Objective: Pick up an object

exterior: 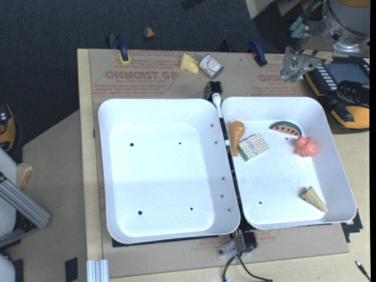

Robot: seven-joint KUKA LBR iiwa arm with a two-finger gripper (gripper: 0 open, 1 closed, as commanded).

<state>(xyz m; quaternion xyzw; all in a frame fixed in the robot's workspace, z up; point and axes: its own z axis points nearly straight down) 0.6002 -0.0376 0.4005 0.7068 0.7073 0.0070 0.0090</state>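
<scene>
From the fixed overhead camera, the arm enters at the top right, at about one o'clock of the picture, its grey wrist and a strip of the orange band cut off by the frame's upper edge. The gripper (292, 69) hangs below the wrist over the brown board, just beyond the far rim of the right bin (338, 157), near that bin's twelve o'clock edge. Nothing sits between its grey fingers; whether they are spread or closed cannot be told from this angle.

All the pickable objects lie below the claw, toward five to seven o'clock from it, inside the right bin. Nearest is the watermelon slice (285, 128), almost straight down at six o'clock. The pink lump (306, 147) lies just beyond it, touching or nearly touching the slice's lower right. Toward seven o'clock lie the checkered block (253, 146) and, just beside it against the bin's left wall, the orange pear-shaped piece (235, 134). The cone-shaped wedge (315, 199) rests well apart from the rest, near the bin's five o'clock corner.

The left bin (106, 157) shows bare white floor with small dark dots. Behind the bins, on the board (147, 75), sit a yellow wedge (189, 64) and a small boxy item (211, 66), side by side.
</scene>
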